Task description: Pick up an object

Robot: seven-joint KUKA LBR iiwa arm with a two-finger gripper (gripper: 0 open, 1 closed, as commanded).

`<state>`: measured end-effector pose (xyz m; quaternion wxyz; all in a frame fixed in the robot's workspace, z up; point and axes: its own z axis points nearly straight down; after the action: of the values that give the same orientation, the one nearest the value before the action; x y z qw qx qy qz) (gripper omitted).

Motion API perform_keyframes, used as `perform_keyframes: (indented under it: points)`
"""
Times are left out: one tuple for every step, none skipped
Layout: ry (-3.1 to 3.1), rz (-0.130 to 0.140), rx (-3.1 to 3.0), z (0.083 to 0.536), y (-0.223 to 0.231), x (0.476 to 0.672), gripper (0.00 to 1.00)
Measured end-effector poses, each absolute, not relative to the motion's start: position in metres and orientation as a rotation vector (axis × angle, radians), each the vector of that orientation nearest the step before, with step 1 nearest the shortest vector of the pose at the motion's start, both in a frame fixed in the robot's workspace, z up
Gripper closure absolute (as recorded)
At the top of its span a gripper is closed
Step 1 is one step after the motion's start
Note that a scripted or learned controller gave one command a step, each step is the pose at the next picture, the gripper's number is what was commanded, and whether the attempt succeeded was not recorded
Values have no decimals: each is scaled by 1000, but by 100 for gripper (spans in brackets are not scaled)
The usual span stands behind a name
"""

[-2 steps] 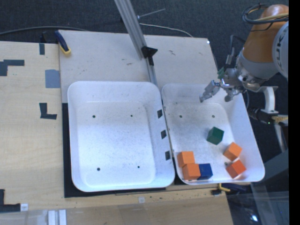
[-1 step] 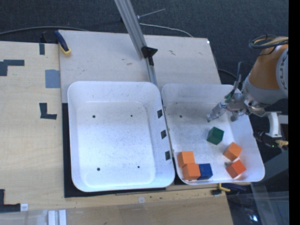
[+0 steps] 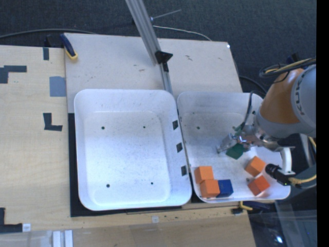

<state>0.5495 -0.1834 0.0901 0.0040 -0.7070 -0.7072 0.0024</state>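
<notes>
My gripper (image 3: pixel 231 144) hangs low over the middle of the right bin (image 3: pixel 205 107), reaching in from the right on the grey arm with its orange band. A small dark green block (image 3: pixel 236 152) lies right against the gripper's lower side, partly covered by it; whether it is gripped is not clear. Two orange blocks (image 3: pixel 204 173) (image 3: pixel 209 188) sit at the bin's front left, and a blue block (image 3: pixel 224 188) touches the nearer of them. Another orange block (image 3: pixel 255 165) and a red-orange block (image 3: pixel 258 185) lie at the front right.
The left bin (image 3: pixel 87 138) stands beside the right one, sharing a raised rim. A slanted metal rail (image 3: pixel 146 27) runs from the top down to the bins' back edge. A yellow-and-blue tool (image 3: pixel 68 47) rests on the bench at back left.
</notes>
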Motion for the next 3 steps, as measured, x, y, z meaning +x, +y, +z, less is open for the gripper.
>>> perform_keyframes:
  points:
    - [-2222,2,-2216,103,-183,552,100]
    - [-2234,-6,-2222,96,-135,576,100]
    - [-2232,-8,-2214,196,-46,557,100]
